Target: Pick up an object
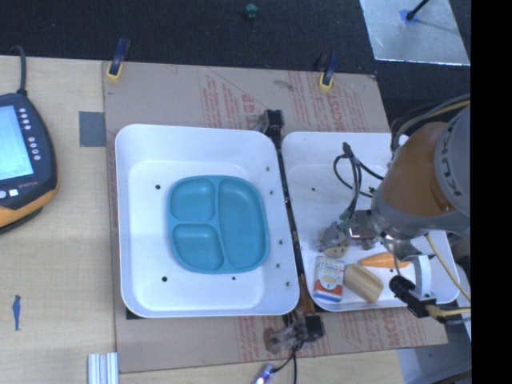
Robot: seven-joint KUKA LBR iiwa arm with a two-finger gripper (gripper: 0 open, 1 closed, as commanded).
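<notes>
My gripper [340,238] hangs low in the right bin [320,158], near its front half, with the grey arm and orange band coming in from the right. Just in front of it lie a small white carton with a red and blue label [329,282], a tan wooden cylinder [364,282] and an orange carrot-like piece [376,260]. The gripper's metal tip is just above the carton's far end. I see nothing held between the fingers.
The left bin [136,214] holds a blue three-compartment plate [218,223]. A teach pendant [20,162] lies on the bench at far left. Clamps [118,58] hold the cardboard at the back. Cables loop above the gripper in the right bin.
</notes>
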